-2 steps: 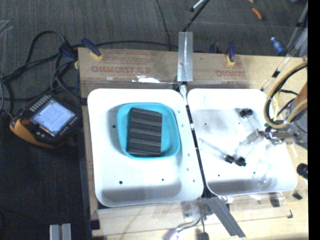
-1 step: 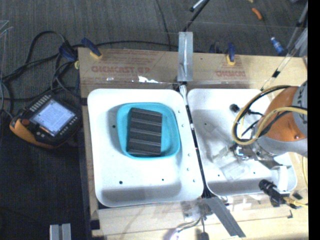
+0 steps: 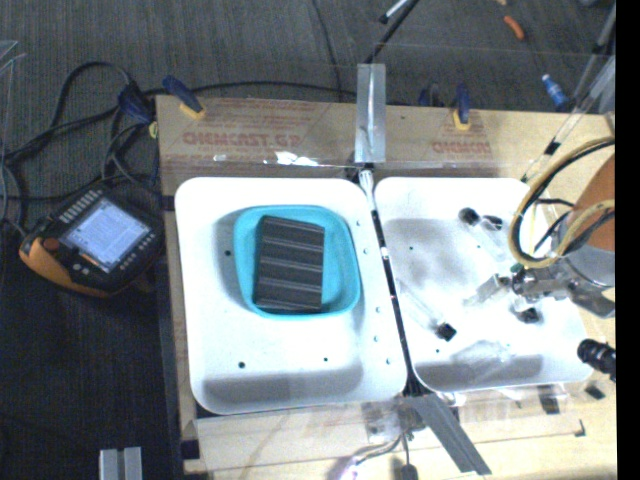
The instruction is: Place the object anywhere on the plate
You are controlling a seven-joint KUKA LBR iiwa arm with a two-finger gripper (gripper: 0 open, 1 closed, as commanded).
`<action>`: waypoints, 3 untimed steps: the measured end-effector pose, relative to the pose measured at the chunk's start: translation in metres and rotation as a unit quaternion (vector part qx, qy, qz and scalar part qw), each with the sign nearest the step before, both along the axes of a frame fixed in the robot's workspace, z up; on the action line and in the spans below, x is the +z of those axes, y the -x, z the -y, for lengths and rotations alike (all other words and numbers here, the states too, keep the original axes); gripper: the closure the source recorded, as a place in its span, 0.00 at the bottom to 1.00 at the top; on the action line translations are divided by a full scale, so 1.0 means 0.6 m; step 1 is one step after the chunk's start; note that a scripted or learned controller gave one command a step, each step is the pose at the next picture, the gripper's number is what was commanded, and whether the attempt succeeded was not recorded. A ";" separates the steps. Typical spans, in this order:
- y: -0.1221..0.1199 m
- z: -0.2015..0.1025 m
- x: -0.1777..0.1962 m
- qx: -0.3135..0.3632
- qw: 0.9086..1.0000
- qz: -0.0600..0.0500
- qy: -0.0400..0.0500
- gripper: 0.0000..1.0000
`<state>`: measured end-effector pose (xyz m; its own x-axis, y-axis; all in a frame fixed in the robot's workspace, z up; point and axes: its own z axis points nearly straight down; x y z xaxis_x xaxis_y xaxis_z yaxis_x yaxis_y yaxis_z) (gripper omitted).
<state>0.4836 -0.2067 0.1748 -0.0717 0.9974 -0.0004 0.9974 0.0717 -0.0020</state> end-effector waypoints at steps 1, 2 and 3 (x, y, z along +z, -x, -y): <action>-0.010 -0.090 -0.117 -0.073 0.997 -0.001 0.000 0.00; -0.031 -0.101 0.130 -0.005 1.000 0.000 0.001 0.00; -0.015 -0.222 0.059 -0.265 0.964 -0.002 0.001 0.00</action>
